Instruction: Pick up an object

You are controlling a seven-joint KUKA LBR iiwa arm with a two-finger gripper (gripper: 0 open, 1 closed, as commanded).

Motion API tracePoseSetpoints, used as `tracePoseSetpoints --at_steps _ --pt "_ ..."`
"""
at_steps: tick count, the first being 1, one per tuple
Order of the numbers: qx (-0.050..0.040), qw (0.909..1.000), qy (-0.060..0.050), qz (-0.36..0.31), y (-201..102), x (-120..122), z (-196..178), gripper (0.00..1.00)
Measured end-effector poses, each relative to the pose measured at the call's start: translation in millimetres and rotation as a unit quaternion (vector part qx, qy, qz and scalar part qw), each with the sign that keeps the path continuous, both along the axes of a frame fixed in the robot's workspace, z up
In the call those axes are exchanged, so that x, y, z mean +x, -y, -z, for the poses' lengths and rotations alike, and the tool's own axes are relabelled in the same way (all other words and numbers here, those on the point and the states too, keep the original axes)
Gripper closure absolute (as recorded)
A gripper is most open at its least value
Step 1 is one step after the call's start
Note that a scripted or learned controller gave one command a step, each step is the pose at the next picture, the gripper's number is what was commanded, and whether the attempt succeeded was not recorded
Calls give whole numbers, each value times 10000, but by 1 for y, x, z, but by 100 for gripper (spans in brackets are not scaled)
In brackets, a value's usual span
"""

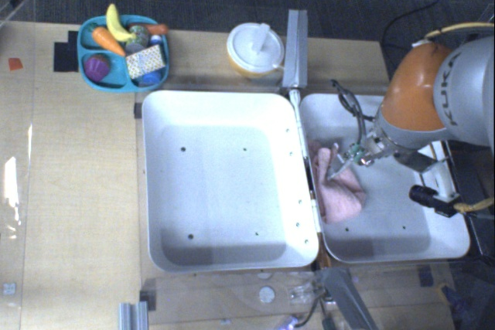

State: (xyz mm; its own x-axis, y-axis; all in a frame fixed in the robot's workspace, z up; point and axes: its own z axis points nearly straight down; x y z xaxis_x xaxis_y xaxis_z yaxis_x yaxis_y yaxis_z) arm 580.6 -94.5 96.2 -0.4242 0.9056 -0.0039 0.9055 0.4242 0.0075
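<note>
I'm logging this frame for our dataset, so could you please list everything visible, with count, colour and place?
Bins: two, white, side by side on the bench.
Cloth: one, pink, crumpled, in the right bin by its left wall.
Divided tray: one, blue, far left of the bench, holding toy food including a banana and a carrot.
Lidded container: one, white over yellow, behind the bins.
Arm: one, grey with orange band, over the right bin.
Gripper: one, at the cloth.

Arm (433, 100) reaching in from right, gripper (338, 164) lowered.
</note>
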Motion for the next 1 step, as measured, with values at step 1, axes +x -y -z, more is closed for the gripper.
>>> tracePoseSetpoints --at_steps 1 --pt "-6 9996 71 -262 6 -28 4 0"
